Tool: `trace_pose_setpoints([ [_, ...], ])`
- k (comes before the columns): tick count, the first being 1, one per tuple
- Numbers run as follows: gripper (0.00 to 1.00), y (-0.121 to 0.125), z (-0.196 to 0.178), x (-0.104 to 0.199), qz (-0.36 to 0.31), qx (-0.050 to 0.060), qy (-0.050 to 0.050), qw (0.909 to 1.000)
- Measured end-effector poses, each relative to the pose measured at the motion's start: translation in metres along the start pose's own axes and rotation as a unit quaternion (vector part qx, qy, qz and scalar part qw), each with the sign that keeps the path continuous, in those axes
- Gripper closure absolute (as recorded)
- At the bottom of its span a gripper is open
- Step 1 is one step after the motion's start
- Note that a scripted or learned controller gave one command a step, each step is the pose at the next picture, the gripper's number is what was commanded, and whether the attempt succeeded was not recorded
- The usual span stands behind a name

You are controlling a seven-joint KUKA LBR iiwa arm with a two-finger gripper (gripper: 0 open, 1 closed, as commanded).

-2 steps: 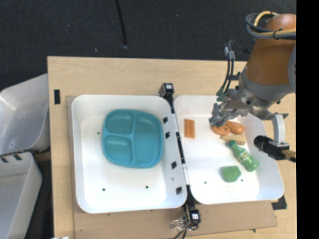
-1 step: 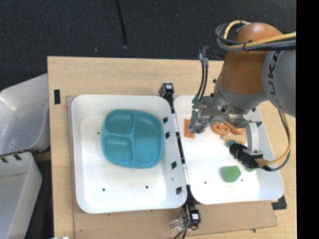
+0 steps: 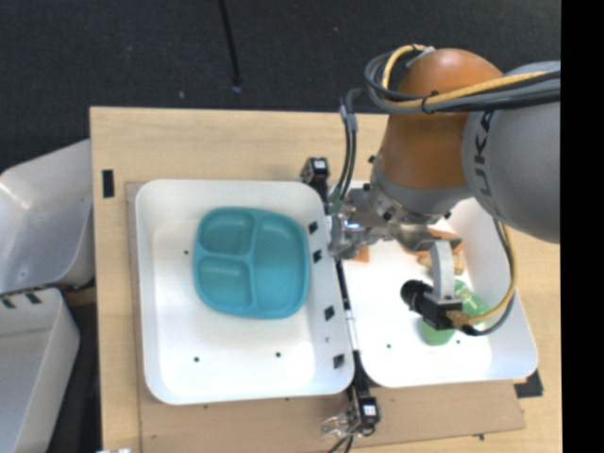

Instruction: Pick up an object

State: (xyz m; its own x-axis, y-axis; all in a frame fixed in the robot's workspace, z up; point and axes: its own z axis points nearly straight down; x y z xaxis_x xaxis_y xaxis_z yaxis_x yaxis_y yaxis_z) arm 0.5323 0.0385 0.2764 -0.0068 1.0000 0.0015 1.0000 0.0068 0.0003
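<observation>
Two bins, one arm reaching in over the tabletop point(image 3: 113, 149)
Teal divided plate point(image 3: 253, 260) lies in the left bin point(image 3: 170, 347); green object point(image 3: 436, 333) and orange object point(image 3: 422, 246) sit in the right bin point(image 3: 401, 359) under the arm point(image 3: 434, 130). Whether the end effector point(image 3: 357, 226) is apart or together cannot be told.

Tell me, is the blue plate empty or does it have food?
Empty: all three sections of the blue plate show only bare blue surface.

Two white bins — left bin point(image 3: 179, 357), right bin point(image 3: 396, 347); one teal plate point(image 3: 253, 262); one green item point(image 3: 436, 332); one orange item point(image 3: 444, 244).
</observation>
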Motion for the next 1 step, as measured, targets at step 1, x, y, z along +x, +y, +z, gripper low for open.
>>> trace_pose_setpoints([
  [1, 1.0, -0.0205, 0.0163, 0.0507, 0.0, 0.001, -0.001, 1.0],
])
